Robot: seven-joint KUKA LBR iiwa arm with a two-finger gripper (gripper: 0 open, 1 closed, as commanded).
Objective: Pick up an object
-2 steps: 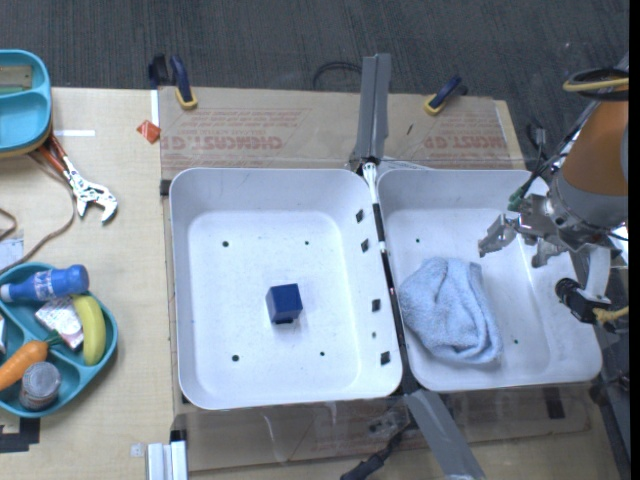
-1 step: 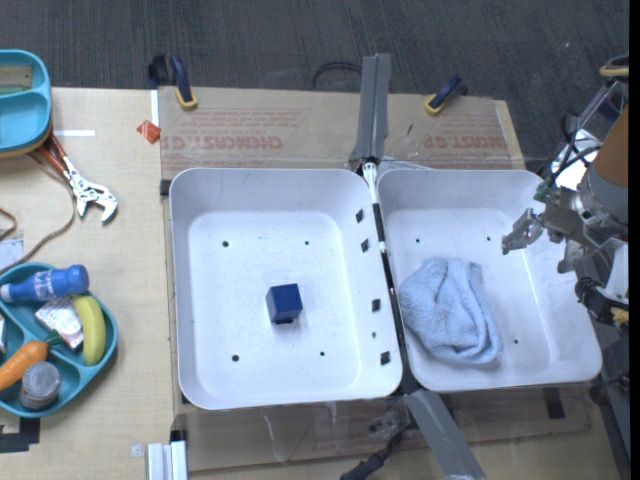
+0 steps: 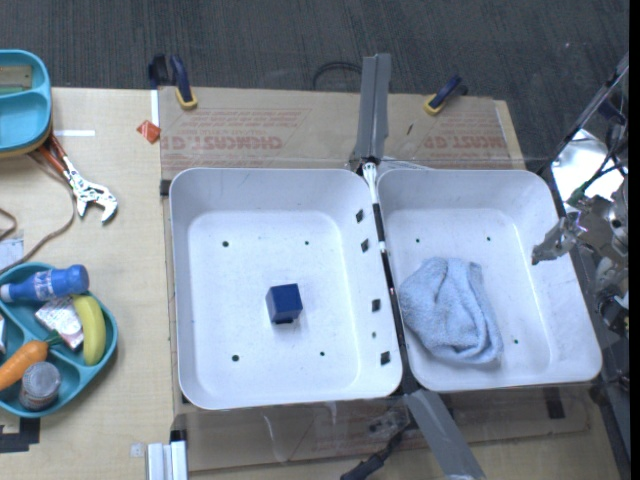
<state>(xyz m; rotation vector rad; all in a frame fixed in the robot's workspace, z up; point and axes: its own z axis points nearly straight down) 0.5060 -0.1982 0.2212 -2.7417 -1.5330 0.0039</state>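
Centrally in the left bin (image 3: pixel 200 193) sits a small dark-blue cube (image 3: pixel 284 302); fingers' state: cannot tell

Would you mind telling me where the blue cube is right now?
The blue cube sits alone near the middle of the left bin in the camera view, left of the divider and apart from the grey cloth lying in the right bin.

Two shallow bins side by side on bench. Left bin (image 3: pixel 200 268): small cube block (image 3: pixel 285 303) on floor, slightly near of centre. Right bin (image 3: pixel 530 268): crumpled cloth towel (image 3: pixel 452 308) in near-left part. Far left of bins: sectioned tray (image 3: pixel 105 353) holding banana (image 3: pixel 92 328) and bottle (image 3: pixel 45 284); wrench (image 3: pixel 90 196) farther back.
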